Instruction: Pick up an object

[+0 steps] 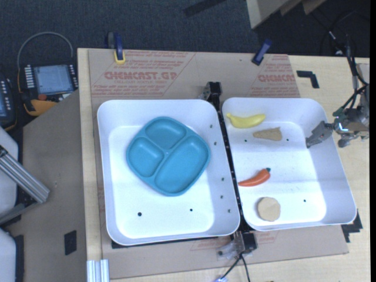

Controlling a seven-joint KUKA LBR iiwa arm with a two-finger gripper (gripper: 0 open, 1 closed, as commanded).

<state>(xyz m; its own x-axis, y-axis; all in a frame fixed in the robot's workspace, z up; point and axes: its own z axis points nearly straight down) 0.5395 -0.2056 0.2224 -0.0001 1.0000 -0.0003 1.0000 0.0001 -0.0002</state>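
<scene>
Approach phase, by our reading: gripper (322, 133) sits at the right bin's (338, 181) far right edge, well apart from every item, nothing between its fingers. We cannot tell how far the fingers stand open; they show as a small grey blur.

We count 4 candidates in the right bin: banana (245, 120) near the top left corner, tan wedge (268, 134) just below and right of it, chili pepper (255, 178) mid-bin, round cookie (269, 209) near the bottom. Left bin (117, 157) holds a blue divided plate (168, 155).

Nearest target looks to be the tan wedge. Its long axis runs roughly left-right, pointed end toward the banana. Next move, we judge: travel left over it, then descend with jaws across the short axis.
</scene>
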